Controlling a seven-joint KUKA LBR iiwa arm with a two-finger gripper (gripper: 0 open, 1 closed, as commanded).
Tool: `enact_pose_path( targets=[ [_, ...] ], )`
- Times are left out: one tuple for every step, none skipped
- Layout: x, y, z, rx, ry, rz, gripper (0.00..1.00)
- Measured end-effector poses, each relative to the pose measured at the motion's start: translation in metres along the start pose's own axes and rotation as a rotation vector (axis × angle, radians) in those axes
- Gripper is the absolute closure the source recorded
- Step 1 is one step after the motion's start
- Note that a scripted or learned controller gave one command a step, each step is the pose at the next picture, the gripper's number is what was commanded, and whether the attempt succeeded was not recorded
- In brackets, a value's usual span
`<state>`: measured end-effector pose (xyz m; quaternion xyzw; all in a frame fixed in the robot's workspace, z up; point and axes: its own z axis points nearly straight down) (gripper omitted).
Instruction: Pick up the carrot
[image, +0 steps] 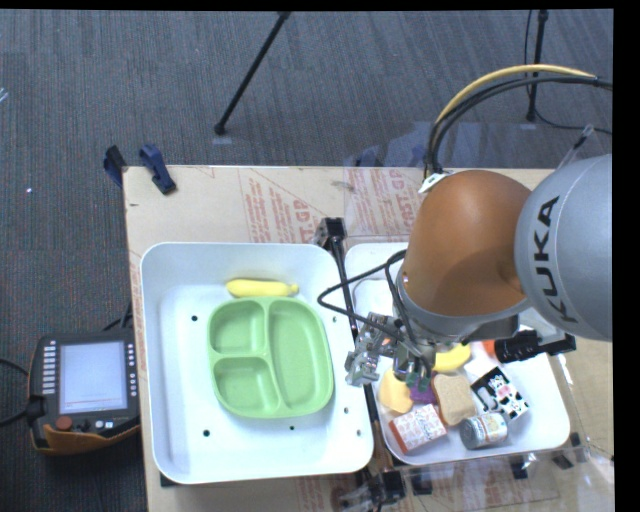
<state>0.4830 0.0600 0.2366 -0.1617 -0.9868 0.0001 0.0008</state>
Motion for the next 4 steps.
enact_pose_path(
  targets=[
    [0.000, 0.002, -0.009, 0.000, 0.001, -0.006, 1.00],
    [0.000, 0.004, -0.017, 0.001, 0.002, -0.013, 1.00],
    [0.000, 0.005, -0.026, 0.001, 0.003, -0.020, 1.00],
    [-0.013, -0.030, -0.034, -0.001, -0.004, -0.236, 1.00]
  ],
)
